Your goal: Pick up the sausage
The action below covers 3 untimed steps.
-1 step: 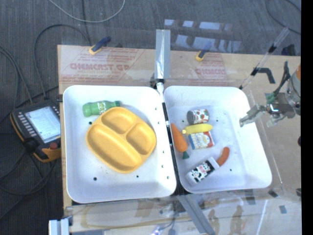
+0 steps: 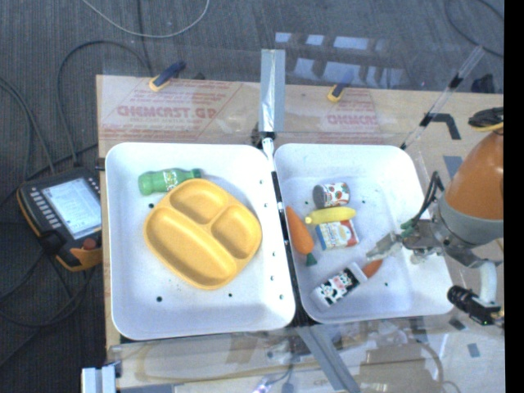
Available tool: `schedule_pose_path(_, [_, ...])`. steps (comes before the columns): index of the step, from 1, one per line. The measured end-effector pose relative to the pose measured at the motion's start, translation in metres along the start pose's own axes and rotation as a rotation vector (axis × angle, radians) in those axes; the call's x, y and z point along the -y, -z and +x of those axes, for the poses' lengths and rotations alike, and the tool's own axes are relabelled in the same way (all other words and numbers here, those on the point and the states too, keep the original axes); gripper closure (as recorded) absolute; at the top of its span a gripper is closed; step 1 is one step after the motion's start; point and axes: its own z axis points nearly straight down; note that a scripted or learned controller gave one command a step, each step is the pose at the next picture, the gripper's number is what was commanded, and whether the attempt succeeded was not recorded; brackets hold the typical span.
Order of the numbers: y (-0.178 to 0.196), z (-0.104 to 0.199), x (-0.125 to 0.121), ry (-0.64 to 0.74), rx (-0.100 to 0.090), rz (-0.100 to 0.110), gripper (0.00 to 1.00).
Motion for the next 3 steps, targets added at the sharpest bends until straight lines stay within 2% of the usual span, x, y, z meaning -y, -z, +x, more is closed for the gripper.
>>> schedule_pose_path(1, [-0.037,0.016,-0.002,0.019,0.007,-0.012,0.0])
schedule_pose_path(2, [-0.027,0.018,-0.005,0.02,0.006,-0.017,1.0])
schedule_pose_path(3, [0.063,0.101,-0.012,0.258,0.002,-0.002,1.0])
